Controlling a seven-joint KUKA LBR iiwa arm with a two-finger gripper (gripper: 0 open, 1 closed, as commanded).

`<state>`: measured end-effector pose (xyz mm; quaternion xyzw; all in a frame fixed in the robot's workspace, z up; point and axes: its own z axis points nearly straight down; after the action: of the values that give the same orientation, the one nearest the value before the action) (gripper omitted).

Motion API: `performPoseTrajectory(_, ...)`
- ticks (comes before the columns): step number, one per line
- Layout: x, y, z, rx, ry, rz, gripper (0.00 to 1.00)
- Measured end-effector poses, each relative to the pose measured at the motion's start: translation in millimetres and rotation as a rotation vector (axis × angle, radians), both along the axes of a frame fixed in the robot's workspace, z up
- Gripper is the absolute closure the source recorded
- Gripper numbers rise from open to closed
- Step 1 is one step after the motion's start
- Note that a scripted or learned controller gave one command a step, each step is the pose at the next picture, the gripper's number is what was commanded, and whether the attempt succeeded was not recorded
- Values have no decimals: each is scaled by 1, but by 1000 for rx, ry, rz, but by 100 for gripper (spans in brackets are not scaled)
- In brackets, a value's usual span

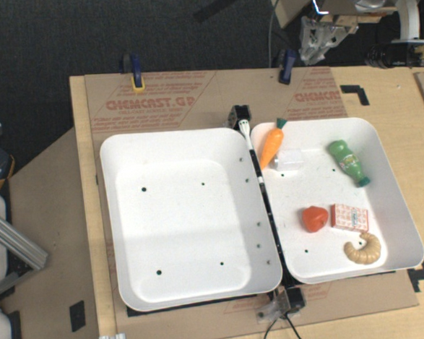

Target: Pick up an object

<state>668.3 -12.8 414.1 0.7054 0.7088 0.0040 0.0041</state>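
The right bin (385, 162) holds several objects. An orange carrot with a green top (271, 146) lies at its far left corner, with a small clear-white block (290, 160) just beside it. A green bottle (348, 163) lies toward the far right. Nearer the front sit a red rounded piece (315, 219), a pink patterned box (350, 218) touching its right side, and a tan curved pastry-like piece (365, 249). My gripper (318, 43) hangs high above the bench's far edge, beyond the right bin, with nothing seen in it.
The left bin (120, 208) lies beside the right one, and a black strip (257, 176) runs along their shared edge. Two blue clamps (135, 70) (286, 66) grip the far edge of the board. Cables trail at the front (283, 309).
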Motion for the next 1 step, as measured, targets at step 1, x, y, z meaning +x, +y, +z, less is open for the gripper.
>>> performPoseTrajectory(1, -52, 39, -30, 2, 18, -1, 100)
